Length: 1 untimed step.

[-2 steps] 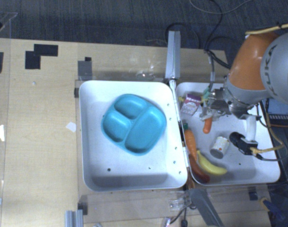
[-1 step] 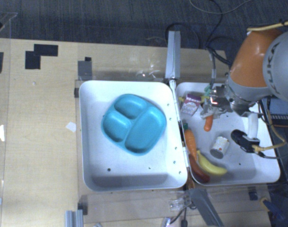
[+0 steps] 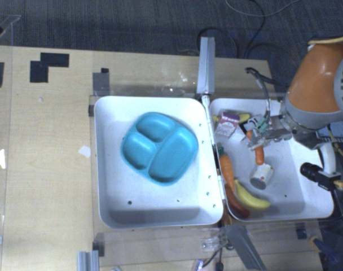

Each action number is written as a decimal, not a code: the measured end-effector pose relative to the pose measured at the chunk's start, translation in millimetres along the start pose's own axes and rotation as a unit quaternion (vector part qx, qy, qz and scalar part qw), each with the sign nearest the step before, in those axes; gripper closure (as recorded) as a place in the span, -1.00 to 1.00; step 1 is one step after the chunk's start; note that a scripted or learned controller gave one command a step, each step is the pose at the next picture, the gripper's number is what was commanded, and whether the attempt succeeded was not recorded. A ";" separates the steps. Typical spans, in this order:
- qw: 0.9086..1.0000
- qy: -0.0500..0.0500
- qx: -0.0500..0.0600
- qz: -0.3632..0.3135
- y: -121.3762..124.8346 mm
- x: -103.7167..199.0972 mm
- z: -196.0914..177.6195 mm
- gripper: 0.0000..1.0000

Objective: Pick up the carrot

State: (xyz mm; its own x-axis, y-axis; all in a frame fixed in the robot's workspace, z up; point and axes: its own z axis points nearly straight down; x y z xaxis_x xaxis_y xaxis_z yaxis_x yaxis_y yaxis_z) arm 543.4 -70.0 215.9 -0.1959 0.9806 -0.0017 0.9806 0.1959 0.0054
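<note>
carrot lies in the right bin, tight along its left wall, long axis running front to back, with the banana curled against its near end, so we judge a clean pinch needs the jaws set across its width. our gripper sits further right and toward the back, over the clutter: a small orange-red piece just below it, a white cup beyond that. we can't tell if the jaws are open or closed, and nothing shows between them. blue divided plate sits alone in the left bin. carrot not yet picked
</note>
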 end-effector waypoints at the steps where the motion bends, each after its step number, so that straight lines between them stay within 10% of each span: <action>1: 1.000 -0.001 -0.003 -0.002 2.1 0.3 -11.1 1.00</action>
State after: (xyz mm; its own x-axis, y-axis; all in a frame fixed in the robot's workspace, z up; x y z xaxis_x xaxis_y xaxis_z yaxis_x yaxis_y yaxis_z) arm 545.4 -69.3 227.0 -0.1998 0.9798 -0.0030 0.9798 0.1998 0.0107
